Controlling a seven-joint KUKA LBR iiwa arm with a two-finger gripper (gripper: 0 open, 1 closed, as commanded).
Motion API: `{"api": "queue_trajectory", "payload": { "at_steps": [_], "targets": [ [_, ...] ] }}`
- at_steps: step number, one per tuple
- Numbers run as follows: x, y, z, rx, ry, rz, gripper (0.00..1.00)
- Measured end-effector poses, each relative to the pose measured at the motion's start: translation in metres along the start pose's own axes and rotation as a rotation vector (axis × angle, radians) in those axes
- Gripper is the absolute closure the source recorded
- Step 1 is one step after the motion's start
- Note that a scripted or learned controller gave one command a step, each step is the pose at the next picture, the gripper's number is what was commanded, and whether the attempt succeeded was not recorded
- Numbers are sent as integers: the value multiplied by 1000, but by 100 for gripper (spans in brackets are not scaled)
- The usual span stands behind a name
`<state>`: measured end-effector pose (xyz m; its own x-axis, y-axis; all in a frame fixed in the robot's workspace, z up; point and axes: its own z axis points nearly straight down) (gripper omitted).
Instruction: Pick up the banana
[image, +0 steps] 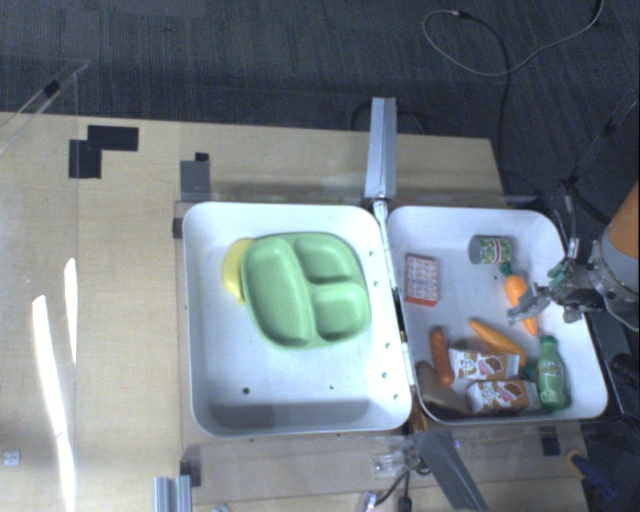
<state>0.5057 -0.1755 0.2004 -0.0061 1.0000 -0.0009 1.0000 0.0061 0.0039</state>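
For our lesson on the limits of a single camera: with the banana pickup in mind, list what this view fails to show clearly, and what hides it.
- Banana: a yellow sliver beside the green tray in the left bin; the tray covers the rest.
- Gripper: over the right bin; too small and blurred to read.
- Arm: cut off by the picture's right side.
- Small carton labels: too small to read.

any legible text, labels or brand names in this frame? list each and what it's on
None can be read.
Small green-labelled can: label print too blurred.
Flat pink-and-white patterned card: a grid pattern, no legible characters.
Two red-and-white snack packets: printed graphics, words too small.
Green plastic bottle: label too small.
Black L-shaped marks on the bench: plain shapes, no lettering.
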Motion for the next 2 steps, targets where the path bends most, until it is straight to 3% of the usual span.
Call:
{"api": "queue_trajectory", "payload": {
  "at_steps": [1,2],
  "targets": [
    [78,-18,80,1,1,40,0],
    [-23,40,-2,-3,-2,-46,0]
  ]
}}
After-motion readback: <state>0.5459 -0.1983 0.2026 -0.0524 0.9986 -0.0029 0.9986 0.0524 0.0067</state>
